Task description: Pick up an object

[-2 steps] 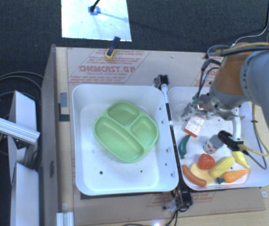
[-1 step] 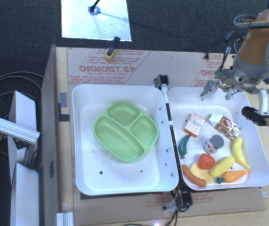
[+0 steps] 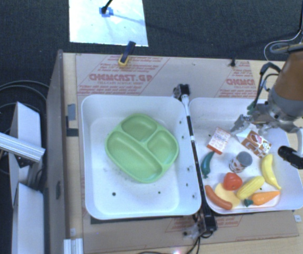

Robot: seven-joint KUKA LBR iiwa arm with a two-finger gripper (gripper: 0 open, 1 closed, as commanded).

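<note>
Camera view: you look down at a slant on the desk (image 3: 157, 70) with two white bins side by side.
Left bin (image 3: 96, 157): it carries a green divided plate (image 3: 142, 148), lying near its middle.
Right bin (image 3: 294, 192): this is where you find everything worth picking, crowded toward the bin's near edge.
Near-edge cluster: a yellow banana (image 3: 268, 170), a corn cob (image 3: 250, 187), a carrot (image 3: 264, 197), a red tomato (image 3: 232, 181) and a sausage (image 3: 217, 197) lie touching or just beside one another.
Middle of the bin: a small grey can (image 3: 240, 162), a dark green pepper (image 3: 207, 163), an orange-and-white carton (image 3: 219, 140) and a printed packet (image 3: 256, 143).
Arm: it reaches in over the right bin's far right corner, orange band uppermost.
Jaws (image 3: 247, 121): they hang over the far part of the right bin, just beyond the packet and the carton. Whether they are apart or together you cannot tell from this slant, and nothing shows between them.
Step in hand: by my reading, you are at the approach, with no object lifted yet.
Next move: it calls for settling on one target and descending squarely over it. The packet and carton lie nearest.
Caution: the crowded near edge looks harder to grasp cleanly.
</note>
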